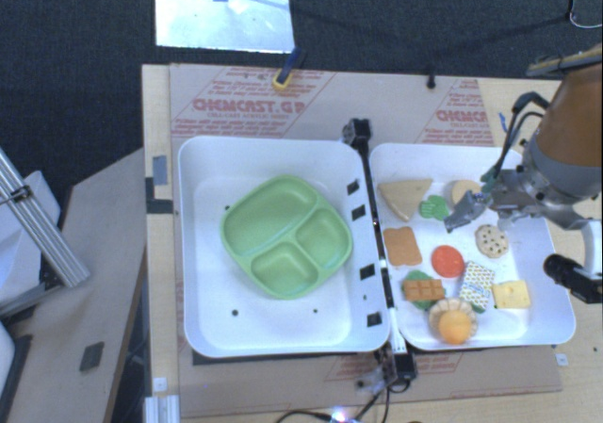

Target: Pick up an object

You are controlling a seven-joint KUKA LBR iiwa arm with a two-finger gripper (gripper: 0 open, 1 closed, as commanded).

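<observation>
Right now the gripper (468, 212) hangs low over the right bin (546, 327), beside the green broccoli piece (434, 207) and above the cookie (491, 241); can't tell if fingers are open or closed, nothing seen between them. Red tomato slice (448, 261), cracker (402, 246), cheese wedge (405, 197) nearby. Left bin (203, 317) holds a green divided plate (285, 236)

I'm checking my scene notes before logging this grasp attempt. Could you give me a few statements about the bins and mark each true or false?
1. The green tray lies in the left bin. True.
2. The gripper hovers over the left bin. False: it is over the right bin.
3. The cookie lies inside the green tray. False: it lies in the right bin.
4. The red disc lies in the right bin. True.
</observation>
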